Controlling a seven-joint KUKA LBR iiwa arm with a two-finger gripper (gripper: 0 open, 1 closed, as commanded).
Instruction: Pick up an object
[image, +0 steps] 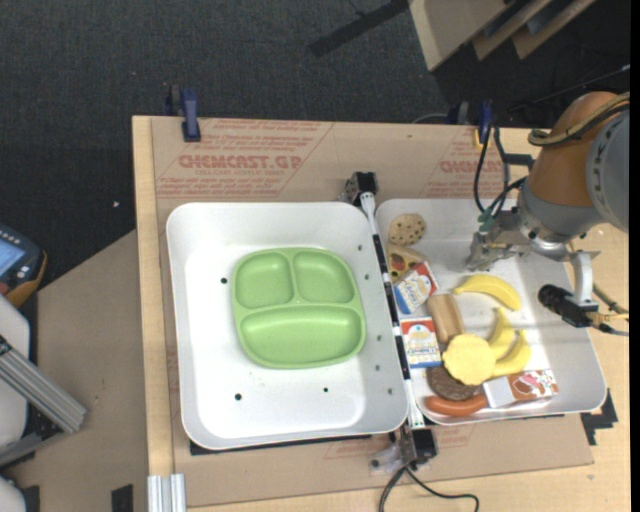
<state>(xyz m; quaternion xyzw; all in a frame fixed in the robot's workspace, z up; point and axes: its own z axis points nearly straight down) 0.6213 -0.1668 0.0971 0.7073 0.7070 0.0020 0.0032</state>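
Two white bins sit side by side on my camera view. Left bin holds a green divided plate at its centre. Right bin carries the pile: a cookie at upper left, a banana mid-bin, a yellow disc and a sausage lower down. My gripper hangs over the right bin's upper part, just above the banana; I cannot tell how it is set.

Right bin, contents: cookie at far corner; two bananas beside a yellow disc; small cartons along the left wall; sausage at near edge.
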